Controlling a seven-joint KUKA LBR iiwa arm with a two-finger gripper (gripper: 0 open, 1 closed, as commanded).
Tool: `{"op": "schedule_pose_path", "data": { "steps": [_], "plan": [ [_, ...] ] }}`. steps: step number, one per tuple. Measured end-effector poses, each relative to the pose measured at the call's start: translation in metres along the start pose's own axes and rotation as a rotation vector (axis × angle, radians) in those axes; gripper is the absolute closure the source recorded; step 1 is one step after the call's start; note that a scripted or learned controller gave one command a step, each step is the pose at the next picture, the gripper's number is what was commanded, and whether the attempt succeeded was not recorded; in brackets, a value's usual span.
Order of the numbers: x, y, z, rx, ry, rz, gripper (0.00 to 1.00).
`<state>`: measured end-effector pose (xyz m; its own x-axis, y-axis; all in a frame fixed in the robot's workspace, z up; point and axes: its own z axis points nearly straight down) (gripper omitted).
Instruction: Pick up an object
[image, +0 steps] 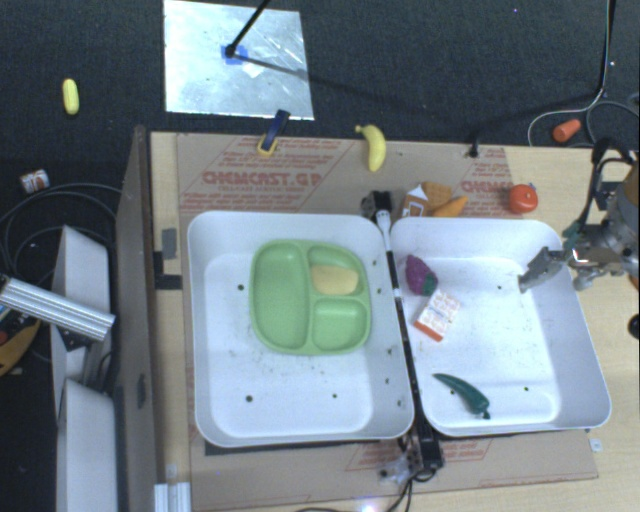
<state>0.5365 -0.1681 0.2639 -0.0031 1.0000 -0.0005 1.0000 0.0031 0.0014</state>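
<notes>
Objects for picking lie in the right bin (580, 400): nearest the camera a green pepper (462, 392), then a white and orange packet (437, 313), then a purple piece (417, 272) by the divider. In the left bin (215, 400) a green 3-part tray (308, 297) holds a yellow item (335, 277). Farther right, the gripper (545, 265) hangs over the right bin's far corner, grasping nothing; whether it is released or clenched cannot be told.
</notes>
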Motion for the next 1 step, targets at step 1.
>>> {"op": "schedule_pose_path", "data": {
  "steps": [1],
  "plan": [
    [0.036, 0.0317, 0.0888, -0.002, 0.001, -0.003, 0.0]
  ]
}}
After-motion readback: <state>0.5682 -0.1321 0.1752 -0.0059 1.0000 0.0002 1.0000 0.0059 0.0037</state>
